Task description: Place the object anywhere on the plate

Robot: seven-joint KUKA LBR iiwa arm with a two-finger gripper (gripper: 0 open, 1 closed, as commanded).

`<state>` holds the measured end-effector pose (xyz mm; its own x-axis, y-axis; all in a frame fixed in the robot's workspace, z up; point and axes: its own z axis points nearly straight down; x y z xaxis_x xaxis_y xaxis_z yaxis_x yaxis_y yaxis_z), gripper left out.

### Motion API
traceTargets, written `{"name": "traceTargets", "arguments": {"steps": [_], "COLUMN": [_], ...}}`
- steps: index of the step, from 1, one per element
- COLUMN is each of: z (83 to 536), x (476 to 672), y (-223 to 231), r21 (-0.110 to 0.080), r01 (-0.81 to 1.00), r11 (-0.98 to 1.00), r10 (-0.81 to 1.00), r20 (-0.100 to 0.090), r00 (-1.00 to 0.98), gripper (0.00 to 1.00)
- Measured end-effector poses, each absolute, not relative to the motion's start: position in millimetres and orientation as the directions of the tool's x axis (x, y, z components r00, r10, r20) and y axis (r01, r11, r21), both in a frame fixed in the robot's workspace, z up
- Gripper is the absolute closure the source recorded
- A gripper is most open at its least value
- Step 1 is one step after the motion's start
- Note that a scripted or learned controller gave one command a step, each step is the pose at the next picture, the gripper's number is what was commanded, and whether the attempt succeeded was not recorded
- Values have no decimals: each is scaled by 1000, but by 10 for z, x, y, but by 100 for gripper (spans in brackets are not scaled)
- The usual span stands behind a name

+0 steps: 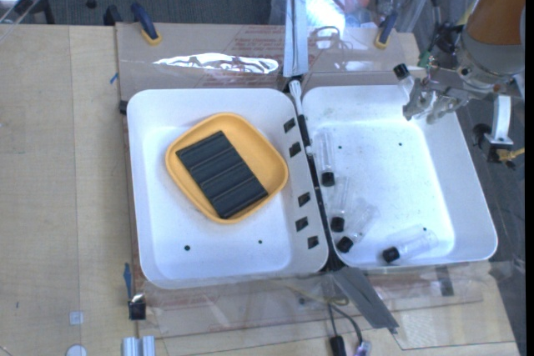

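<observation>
A yellow square plate (260, 151) lies in the left white bin (167, 258), turned at an angle. A dark ribbed rectangular object (224, 173) rests flat on the middle of the plate. My gripper (425, 111) hangs over the far right corner of the right bin (455, 204), well away from the plate. Its fingers (414, 107) stand apart, open, with nothing between them.
Several clear vials with black caps lie in the right bin, one near the divider (324, 162), one further down (346, 233) and one at the front (407, 247). Black clips line the divider (299, 179) between the bins. Clutter sits behind the bench.
</observation>
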<state>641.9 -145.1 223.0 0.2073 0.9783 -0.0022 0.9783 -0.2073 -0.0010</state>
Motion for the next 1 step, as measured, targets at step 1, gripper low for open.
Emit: {"name": "traceTargets", "arguments": {"steps": [1], "z": [2233], "x": [6420], "y": [-1452], "r21": [-1], "r01": [978], "r11": [-207], "r10": [978], "r20": [-2], "r00": [207], "gripper": [0]}}
